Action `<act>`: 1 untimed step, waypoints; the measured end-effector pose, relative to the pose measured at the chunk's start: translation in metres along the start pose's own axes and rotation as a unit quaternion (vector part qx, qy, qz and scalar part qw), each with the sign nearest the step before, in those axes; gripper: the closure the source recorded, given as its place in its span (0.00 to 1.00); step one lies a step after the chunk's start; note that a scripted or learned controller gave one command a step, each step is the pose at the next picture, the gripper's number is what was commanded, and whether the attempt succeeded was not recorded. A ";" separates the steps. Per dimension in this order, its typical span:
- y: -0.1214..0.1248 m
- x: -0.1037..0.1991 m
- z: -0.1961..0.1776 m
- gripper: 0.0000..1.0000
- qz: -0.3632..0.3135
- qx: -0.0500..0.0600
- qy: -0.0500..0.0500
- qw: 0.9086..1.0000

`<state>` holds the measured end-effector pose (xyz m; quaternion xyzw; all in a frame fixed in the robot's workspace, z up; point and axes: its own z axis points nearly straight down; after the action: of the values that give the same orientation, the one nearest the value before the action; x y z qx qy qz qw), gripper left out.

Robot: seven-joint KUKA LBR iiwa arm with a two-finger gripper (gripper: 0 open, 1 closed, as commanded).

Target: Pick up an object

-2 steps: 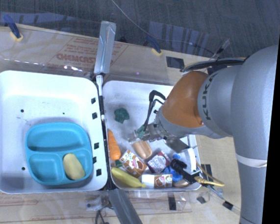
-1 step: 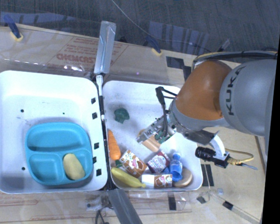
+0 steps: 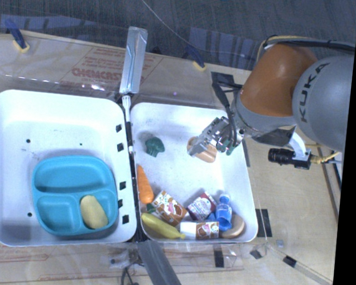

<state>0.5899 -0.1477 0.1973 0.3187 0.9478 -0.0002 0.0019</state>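
Observation:
My gripper [image 3: 203, 149] hangs over the upper middle of the right bin [image 3: 247, 202], reaching in from the right. A small tan rounded piece [image 3: 208, 155] sits between its fingertips, and the gripper is shut on it. Loose in the same bin are a green broccoli piece [image 3: 154, 145] to the gripper's left and an orange carrot [image 3: 144, 185] along the left wall. A yellow banana [image 3: 160, 226], snack packets [image 3: 169, 208], a blue bottle [image 3: 223, 212] and a brown bun [image 3: 238, 228] crowd the front edge.
The left bin [image 3: 17, 117] holds a blue divided tray [image 3: 67, 184] with a yellow potato-like piece [image 3: 94, 212] in its front right section. A grey metal strip [image 3: 133, 59] stands behind the wall between the bins.

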 end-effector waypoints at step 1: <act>0.000 -0.001 -0.010 1.00 -0.002 0.000 -0.001 1.000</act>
<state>0.5907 -0.1478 0.2078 0.3168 0.9485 -0.0003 0.0027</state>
